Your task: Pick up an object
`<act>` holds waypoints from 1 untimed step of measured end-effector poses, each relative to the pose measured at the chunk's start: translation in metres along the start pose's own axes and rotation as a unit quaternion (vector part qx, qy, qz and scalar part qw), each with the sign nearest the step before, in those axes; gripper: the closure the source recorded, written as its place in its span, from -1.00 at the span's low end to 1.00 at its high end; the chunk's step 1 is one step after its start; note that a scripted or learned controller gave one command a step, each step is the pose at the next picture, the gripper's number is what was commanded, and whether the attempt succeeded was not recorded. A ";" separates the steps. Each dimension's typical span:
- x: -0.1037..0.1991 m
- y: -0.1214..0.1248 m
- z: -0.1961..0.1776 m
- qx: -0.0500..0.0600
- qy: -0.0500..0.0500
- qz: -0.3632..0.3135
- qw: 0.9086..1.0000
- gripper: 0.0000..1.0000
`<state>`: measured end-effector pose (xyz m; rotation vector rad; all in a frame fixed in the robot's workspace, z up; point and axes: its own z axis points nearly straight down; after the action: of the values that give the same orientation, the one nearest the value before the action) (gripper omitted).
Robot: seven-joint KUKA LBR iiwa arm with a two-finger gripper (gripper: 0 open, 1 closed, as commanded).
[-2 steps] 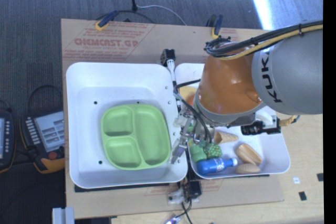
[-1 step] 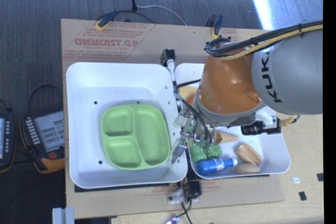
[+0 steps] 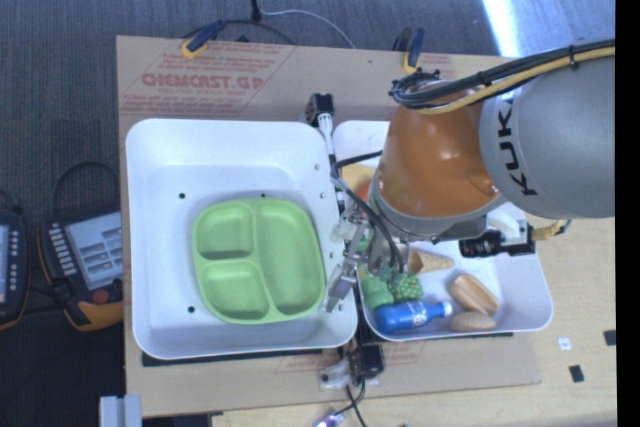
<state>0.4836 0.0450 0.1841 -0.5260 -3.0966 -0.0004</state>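
The worktop (image 3: 200,85) was a big brown board with red letters on it, and it filled the middle of the picture. Two white bins sat on it side by side.

The arm (image 3: 540,145) came in from 3 o'clock. It was fat and grey, with an orange band (image 3: 430,165) near its end. It hung over the top part of the right bin and hid much of it.

The left bin (image 3: 170,165) was the bigger one to see. A green tray (image 3: 258,260) with three little sections lay flat in it, toward the 5 o'clock corner.

The right bin (image 3: 530,305) held the small things, all crowded at its 6 o'clock side. A blue bottle (image 3: 410,316) lay on its side near the front wall. A green bumpy thing (image 3: 390,288) sat just above the bottle, touching it. A tan roll (image 3: 473,294) like bread lay at 3 o'clock from the bottle, and a paler one (image 3: 470,321) lay just below that. A small pale wedge (image 3: 432,261) sat close under the arm.

The claw (image 3: 362,260) pointed down at the wall between the two bins, right beside the green bumpy thing. I could not tell how its tips stood. It was too tangled and blurry there, and nothing could be seen held in it.
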 end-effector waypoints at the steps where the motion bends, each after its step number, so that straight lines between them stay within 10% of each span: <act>1: 0.000 0.000 0.000 0.000 0.000 0.000 1.000 -1.00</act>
<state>0.4835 0.0450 0.1841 -0.5259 -3.0966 -0.0004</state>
